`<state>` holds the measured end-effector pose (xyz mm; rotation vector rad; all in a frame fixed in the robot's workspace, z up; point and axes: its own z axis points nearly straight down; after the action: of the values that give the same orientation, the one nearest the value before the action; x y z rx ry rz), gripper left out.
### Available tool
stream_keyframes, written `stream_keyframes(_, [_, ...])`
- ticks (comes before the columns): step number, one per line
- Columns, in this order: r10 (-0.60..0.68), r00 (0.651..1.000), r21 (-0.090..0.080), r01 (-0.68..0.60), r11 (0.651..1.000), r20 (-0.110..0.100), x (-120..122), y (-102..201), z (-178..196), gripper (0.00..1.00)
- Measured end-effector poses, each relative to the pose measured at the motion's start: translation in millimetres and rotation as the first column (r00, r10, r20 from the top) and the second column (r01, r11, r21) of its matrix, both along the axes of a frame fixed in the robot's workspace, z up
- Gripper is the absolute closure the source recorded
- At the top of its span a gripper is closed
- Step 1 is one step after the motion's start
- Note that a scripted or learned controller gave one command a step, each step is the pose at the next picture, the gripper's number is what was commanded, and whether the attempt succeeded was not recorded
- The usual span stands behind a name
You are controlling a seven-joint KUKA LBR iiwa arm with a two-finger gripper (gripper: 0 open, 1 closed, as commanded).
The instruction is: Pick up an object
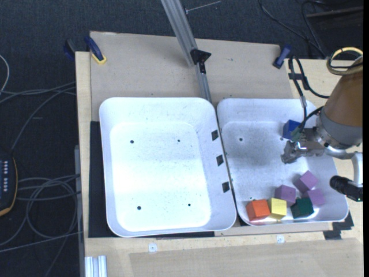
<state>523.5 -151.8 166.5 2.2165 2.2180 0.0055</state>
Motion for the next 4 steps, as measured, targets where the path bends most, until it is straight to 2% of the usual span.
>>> stream_keyframes(1, [0.002, 1.0, 0.0, -0.002, 1.0, 0.0, 5, 4, 45, 1.0])
stream_keyframes(2, [0.001, 1.0, -0.001, -0.001, 1.0, 0.003, 2, 2, 108, 1.0])
stream_keyframes(3, [0.005, 1.0, 0.003, -0.005, 1.0, -0.008, 12, 47, 96, 1.0])
stream_keyframes(4, [0.007, 1.0, 0.005, -0.007, 1.0, -0.007, 12, 105, 99, 1.0])
